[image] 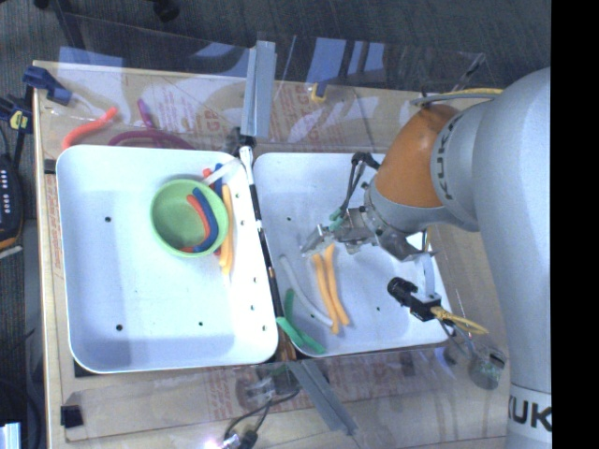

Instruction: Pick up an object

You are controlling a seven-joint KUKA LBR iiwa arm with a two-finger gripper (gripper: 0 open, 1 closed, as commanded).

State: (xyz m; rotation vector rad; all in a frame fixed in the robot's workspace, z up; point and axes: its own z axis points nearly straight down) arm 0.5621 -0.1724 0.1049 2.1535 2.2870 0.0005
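Gripper (323, 238) low over middle of right bin (290, 185), at upper ends of orange strips (329, 288); strips run toward bin's lower edge. Gripper spread or pressed together: cannot tell. No object visibly held. Judgement: pick not done; grasp and lift remain.

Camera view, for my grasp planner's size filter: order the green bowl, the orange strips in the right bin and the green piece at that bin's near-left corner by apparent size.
1. green bowl, clearly largest.
2 and 3. orange strips and green piece: similar length, both thin; too close to rank.
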